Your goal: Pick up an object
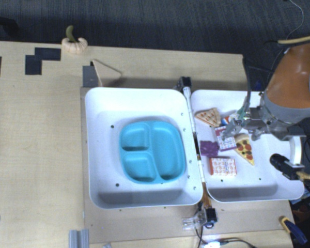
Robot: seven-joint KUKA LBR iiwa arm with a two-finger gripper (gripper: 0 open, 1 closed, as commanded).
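Nearest the camera, a small red-and-white box (222,166) lies in the right bin (279,187), just beside a purple toy (208,148) and a pizza slice (245,151) (a toast-like wedge (209,117) sits farther back). Whether the gripper (231,129) is wide or closed I cannot tell; it hangs over these items. Left bin (101,138) holds a blue divided tray (152,150).

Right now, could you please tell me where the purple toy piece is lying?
The purple toy piece lies in the right white bin, near its left wall, just above the red-and-white patterned square and left of the gripper.
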